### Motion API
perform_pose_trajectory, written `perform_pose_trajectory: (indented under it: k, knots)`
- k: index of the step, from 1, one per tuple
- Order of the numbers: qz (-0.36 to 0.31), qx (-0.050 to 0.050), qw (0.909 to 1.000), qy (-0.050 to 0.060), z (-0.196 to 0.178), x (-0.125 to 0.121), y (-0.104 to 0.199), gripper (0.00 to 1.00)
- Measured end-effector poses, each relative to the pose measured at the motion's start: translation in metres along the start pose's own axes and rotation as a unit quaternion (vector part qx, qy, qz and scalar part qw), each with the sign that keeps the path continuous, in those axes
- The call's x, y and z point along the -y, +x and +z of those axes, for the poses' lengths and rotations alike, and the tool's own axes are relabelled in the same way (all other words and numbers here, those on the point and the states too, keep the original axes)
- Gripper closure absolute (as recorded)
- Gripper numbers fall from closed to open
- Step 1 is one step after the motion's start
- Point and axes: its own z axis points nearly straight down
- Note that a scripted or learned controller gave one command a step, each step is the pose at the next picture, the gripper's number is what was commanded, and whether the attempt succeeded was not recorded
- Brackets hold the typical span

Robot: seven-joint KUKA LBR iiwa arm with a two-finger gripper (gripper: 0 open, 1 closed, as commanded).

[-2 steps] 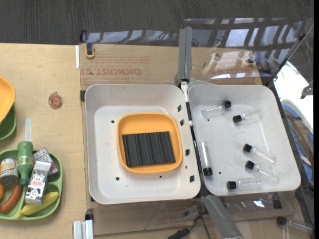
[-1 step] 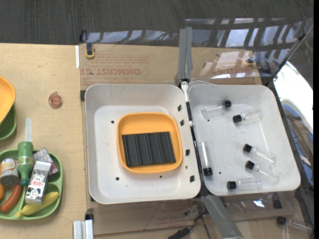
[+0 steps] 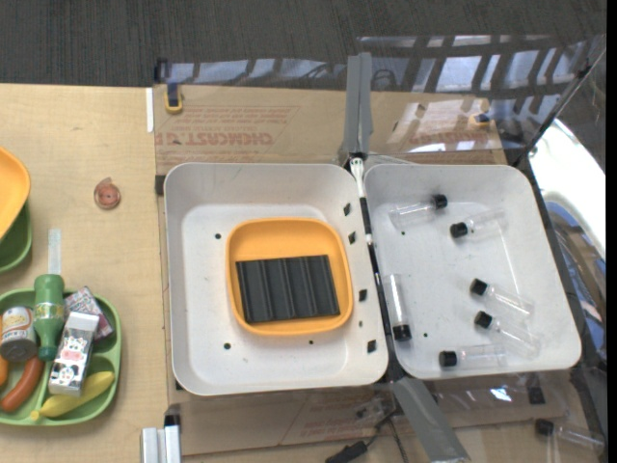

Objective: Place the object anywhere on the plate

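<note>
Where pale wood-grain tabletop runs along the left, a yellow-orange bowl is cut off by the edge. A small pinkish round thing lies apart from it on the bare wood. Below, a glossy green tray holds toy food: a green bottle, a small can, a printed carton, a red sausage and a yellow banana, all crowded together.

Further right, flat brown cardboard lies under two shallow white bins with rounded corners, set edge to edge. The left bin is smooth plastic and holds an orange plate, a rounded square, at its centre. A black slab with lengthwise ribs lies flat on the plate and covers most of its floor.

The right bin holds six clear tubes with black caps, scattered and lying on their sides: one tube near the top, a second just below it, a third along the left wall, two at mid-right, and a last one by the lower rim.
</note>
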Motion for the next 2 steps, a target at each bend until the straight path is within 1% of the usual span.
perform_pose_trajectory:
  k: [1, 2]
  knots:
    - [-0.232, 0.000, 0.9727, 0.000, 0.000, 0.000, 0.000, 0.00]
    - [-0.413, 0.000, 0.9108, 0.000, 0.000, -0.002, -0.010, 0.00]
